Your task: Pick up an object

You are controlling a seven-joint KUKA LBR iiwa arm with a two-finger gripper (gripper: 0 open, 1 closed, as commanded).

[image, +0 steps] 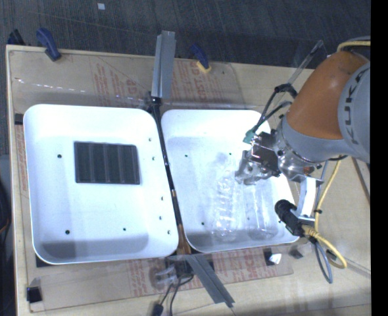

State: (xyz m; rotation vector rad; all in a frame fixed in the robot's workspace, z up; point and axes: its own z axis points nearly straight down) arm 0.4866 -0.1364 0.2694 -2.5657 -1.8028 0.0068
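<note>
Below and just left of the gripper [252,171], clear plastic bottles [225,206] lying flat in the right bin [200,127], not lifted. Can't tell finger state from this angle, nothing visibly clamped. Looks like pick not done yet: still needs descent, closure on a bottle, lift clear.

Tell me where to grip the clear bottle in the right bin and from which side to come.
Best guess: grip the clear bottle across its middle, coming straight down from above. It lies flat in the right bin, long axis running roughly near to far, so fingers should close across its narrow width. The gripper is already beside its upper end. Its clear outline is faint, so edges are uncertain.
</note>
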